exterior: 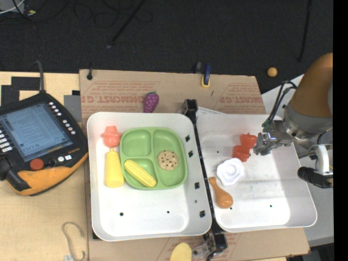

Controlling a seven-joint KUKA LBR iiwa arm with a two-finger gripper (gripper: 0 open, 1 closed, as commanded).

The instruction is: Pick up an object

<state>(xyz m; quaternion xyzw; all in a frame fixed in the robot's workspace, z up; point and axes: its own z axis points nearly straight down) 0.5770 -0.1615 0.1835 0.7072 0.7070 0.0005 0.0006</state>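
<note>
**Pincer hovering at the red toy in the right bin**

Pincer [265, 144] is hanging over the right bin [293, 213], at that bin's upper middle, just right of a red toy [244, 145]. Whether it is touching the toy, and whether it is open or closed, I cannot tell. The grey arm [312, 105] with its orange band is reaching in from the right.

Below the red toy, a white cup-like toy [230, 172] is sitting near the bin's middle, and an orange drumstick toy [219, 193] is lying just beside it, toward the left wall.

In the left bin [141, 222], a green divided plate [152, 145] is holding a corn cob [140, 173] and a cookie [168, 160]. A yellow bottle [113, 168] is lying beside the plate's left edge, with a pink toy [111, 137] above it.

Outside the bins, a purple grape toy [150, 101] is resting on the cardboard [119, 94], and a control tablet [35, 137] is sitting on the bench to the left.
</note>
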